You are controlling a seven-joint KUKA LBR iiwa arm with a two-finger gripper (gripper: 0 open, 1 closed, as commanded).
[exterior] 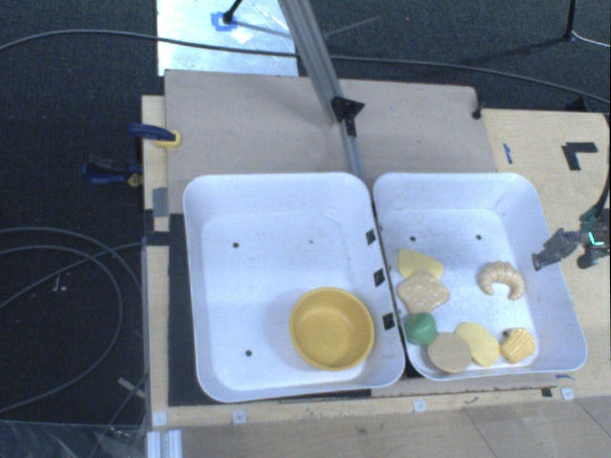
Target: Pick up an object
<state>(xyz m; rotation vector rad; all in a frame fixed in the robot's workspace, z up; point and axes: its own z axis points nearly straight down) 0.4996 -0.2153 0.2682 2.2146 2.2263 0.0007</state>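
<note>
Croissant, lying in the right bin nearest the gripper (whether its fingers are apart or together I cannot tell), looks the likeliest pick, yet its curved, rounded back could let the fingers slide off and shove it away.

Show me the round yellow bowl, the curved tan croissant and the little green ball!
round yellow bowl (pixel 331 327), camera view, middle of its inside.
curved tan croissant (pixel 502 279), camera view, middle of its arch.
little green ball (pixel 420 328), camera view, its top.
</note>
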